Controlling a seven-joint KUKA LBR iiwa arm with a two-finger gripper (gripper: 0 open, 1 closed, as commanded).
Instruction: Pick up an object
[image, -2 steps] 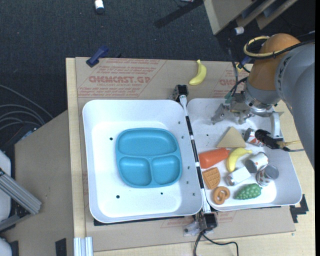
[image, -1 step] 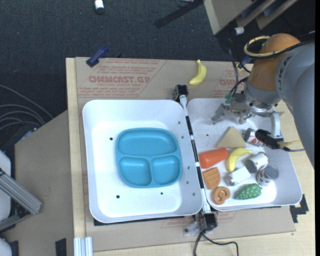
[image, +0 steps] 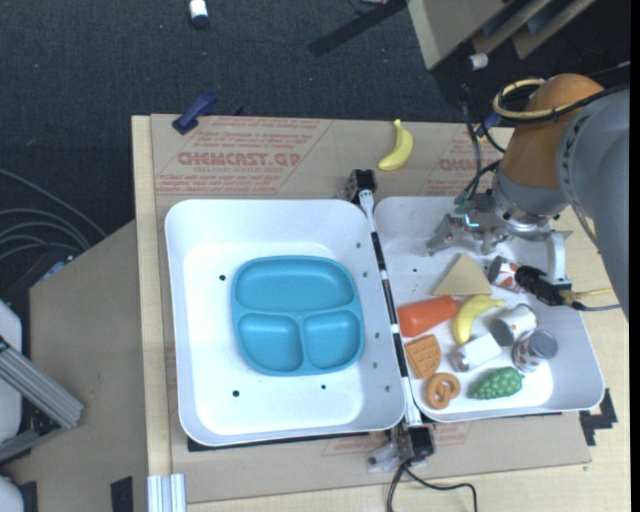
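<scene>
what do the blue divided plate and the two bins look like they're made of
Blue divided plate: probably molded plastic, matte; one even color, soft rounded dividers. Left bin and right bin: likely thin formed plastic, smooth with a slight sheen; uniform white, rounded corners, rolled rims. Material can't be confirmed by look alone.

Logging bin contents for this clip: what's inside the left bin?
The left bin holds one thing: a blue divided tray with three compartments, lying flat near its middle. Nothing shows in those compartments. What the tray covers on the bin floor cannot be seen.

bench (image: 290, 150), two white bins (image: 200, 330), banana (image: 397, 148)
</scene>
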